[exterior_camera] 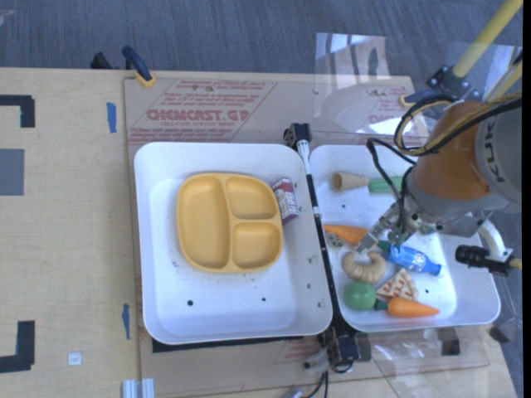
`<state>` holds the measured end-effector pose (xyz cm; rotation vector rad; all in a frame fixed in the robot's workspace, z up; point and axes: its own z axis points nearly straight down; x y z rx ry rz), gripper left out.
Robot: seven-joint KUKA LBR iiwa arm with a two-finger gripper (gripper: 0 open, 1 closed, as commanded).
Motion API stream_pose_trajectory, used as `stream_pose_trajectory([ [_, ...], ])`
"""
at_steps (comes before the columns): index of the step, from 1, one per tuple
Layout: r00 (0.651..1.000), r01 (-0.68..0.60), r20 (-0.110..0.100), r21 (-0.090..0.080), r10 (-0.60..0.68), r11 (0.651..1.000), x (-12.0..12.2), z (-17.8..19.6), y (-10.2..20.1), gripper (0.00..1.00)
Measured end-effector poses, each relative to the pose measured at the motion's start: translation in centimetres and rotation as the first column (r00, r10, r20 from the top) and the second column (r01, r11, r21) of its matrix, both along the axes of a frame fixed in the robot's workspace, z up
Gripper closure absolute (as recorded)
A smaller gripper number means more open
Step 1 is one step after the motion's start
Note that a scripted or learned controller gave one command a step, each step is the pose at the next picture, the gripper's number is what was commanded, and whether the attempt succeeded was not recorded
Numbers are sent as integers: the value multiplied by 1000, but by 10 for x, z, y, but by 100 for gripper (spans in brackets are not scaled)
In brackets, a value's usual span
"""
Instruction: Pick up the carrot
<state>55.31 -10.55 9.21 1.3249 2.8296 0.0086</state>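
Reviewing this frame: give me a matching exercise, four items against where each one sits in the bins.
Items:
1. yellow plate
2. carrot
3. green ball
4. blue bottle

Places:
A. right bin, near front edge, just left of the carrot
B. left bin, near its middle
C. right bin, front edge, right of the green ball
D. right bin, directly below the gripper

Pairs: 1-B, 2-C, 3-A, 4-D
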Motion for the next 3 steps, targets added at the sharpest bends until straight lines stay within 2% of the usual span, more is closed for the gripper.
stream_pose_trajectory([
  [1, 1000, 0, -2, 0, 0, 1000, -1, -2, 0, 0],
  [2, 971, 237, -6, 3, -237, 971, 35, -2, -2, 0],
  [3, 972, 233, 4, 2, -233, 972, 39, 11, -2, 100],
])
